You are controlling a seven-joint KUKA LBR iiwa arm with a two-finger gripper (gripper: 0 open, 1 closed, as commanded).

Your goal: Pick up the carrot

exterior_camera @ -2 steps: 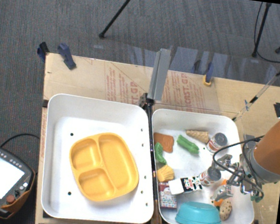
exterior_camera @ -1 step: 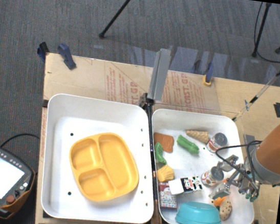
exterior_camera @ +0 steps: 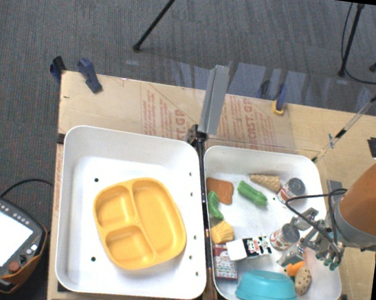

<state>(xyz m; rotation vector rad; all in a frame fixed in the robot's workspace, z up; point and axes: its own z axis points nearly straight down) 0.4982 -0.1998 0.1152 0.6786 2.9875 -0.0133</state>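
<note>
Teal bowl (exterior_camera: 267, 289) sits at the near rim of the right bin (exterior_camera: 242, 157). Just behind its right edge lies the carrot (exterior_camera: 294, 268), a small orange piece down on the bin floor in the near right corner. A speckled brown piece (exterior_camera: 303, 281) touches it on the near side.

The gripper (exterior_camera: 310, 256) hangs just above and behind the carrot, very near it or perhaps touching. Its tip is a tangle of metal and cable from this angle, so whether it is clenched or released cannot be told. Nothing shows the carrot being held. The arm (exterior_camera: 366, 202) comes in from the right, its orange band over the bin's right wall.

Farther out, a small can (exterior_camera: 285, 236) stands just left of the gripper, and a black-and-white carton (exterior_camera: 256, 247) lies beside that. A green vegetable (exterior_camera: 253, 193) and a cone (exterior_camera: 265, 182) lie toward the far side. The left bin (exterior_camera: 81, 145) holds a yellow plate (exterior_camera: 139, 223).

By my reading, the approach is about done: the gripper is at the right corner and low. The grasp itself is unconfirmed and the lift is not yet made, since the carrot looks to be resting on the floor. The crowding from the bowl and speckled piece could spoil a clean grip.
</note>
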